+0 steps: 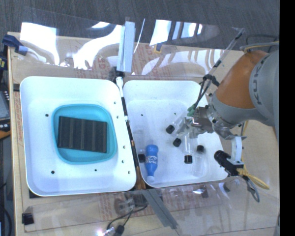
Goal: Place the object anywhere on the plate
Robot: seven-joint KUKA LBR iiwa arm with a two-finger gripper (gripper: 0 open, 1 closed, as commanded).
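Gripper (186, 132) hovered low over right bin (157, 95) near its right edge; finger state impossible to tell. Blue bottle (151, 159) lay by that bin's front-left corner, well apart from blue plate (83, 113) in left bin (34, 132).

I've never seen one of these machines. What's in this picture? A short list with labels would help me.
left bin: holds a blue plate with a dark ribbed block on it
right bin: holds a blue bottle lying near the front left corner, plus small black-capped clear pieces
arm: reaches in from the right, over the right bin
end effector: above the clear pieces; grip not discernible
task state: bottle not on the plate
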